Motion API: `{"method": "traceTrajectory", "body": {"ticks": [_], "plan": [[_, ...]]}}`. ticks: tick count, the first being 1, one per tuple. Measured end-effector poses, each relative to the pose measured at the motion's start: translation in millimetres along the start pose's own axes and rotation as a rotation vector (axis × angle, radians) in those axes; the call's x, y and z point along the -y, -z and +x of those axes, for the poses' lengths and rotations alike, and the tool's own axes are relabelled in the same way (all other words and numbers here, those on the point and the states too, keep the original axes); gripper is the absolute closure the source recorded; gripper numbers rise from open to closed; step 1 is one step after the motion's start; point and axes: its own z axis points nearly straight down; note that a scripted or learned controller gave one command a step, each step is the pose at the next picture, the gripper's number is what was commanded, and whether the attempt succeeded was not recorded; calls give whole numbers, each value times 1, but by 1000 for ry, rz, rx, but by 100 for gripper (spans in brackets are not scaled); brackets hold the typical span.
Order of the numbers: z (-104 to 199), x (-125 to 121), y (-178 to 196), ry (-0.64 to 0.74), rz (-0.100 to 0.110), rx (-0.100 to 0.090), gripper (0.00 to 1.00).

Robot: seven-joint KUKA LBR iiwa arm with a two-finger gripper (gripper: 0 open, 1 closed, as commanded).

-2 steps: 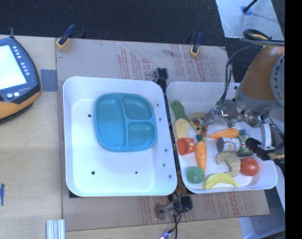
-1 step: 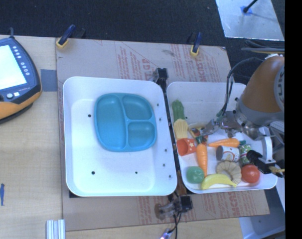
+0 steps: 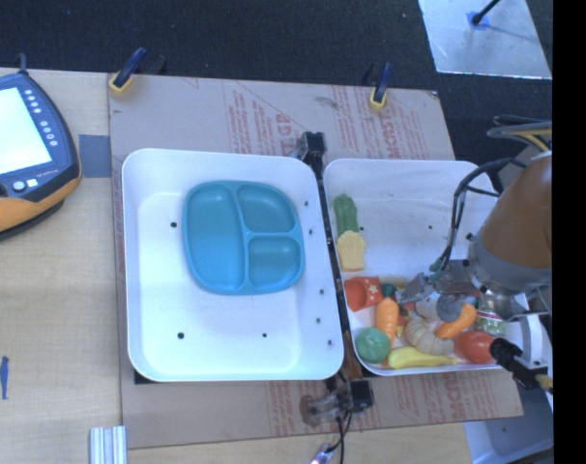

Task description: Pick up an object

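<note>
You have the gripper [image 3: 446, 309] down in the right bin [image 3: 409, 187], near the surface's right edge, low over a heap of toy food. You cannot tell from here whether it is open or closed. An orange carrot [image 3: 456, 321] lies right at it, a red tomato [image 3: 475, 345] just beyond toward the bin's front edge. The blue divided plate [image 3: 243, 236] sits in the left bin [image 3: 158, 307], well apart.

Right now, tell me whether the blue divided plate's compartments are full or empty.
Empty: the blue divided plastic plate in the left white bin shows bare blue in all three compartments.
</note>
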Motion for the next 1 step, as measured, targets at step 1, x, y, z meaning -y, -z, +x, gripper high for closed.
{"method": "traceTrajectory", "body": {"ticks": [1], "plan": [[-2,15,0,1,-1,-1,0]]}}
